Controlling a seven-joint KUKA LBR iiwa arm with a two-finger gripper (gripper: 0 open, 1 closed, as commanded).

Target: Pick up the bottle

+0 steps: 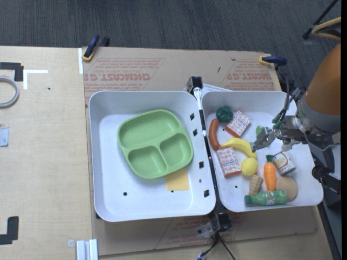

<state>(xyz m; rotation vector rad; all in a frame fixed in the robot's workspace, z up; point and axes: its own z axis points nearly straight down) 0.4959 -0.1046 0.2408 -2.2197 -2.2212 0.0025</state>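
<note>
The bottle (267, 199) is green with a label and lies on its side along the front wall of the right bin (303, 202). My gripper (265, 139) hangs over the middle of that bin, above and behind the bottle and apart from it. It is near a banana (238, 145) and a small green piece (259, 130). A carrot (270, 176) and a tan round toy (287, 188) lie between the gripper and the bottle.
The right bin also holds a broccoli (224, 113), a red sausage (214, 133), two small cartons (238, 124) (229, 162), a lemon (249, 167), a cone (255, 185) and a small can (284, 163). The left bin (108, 199) holds a green divided plate (155, 143) and a yellow slice (178, 181).
</note>
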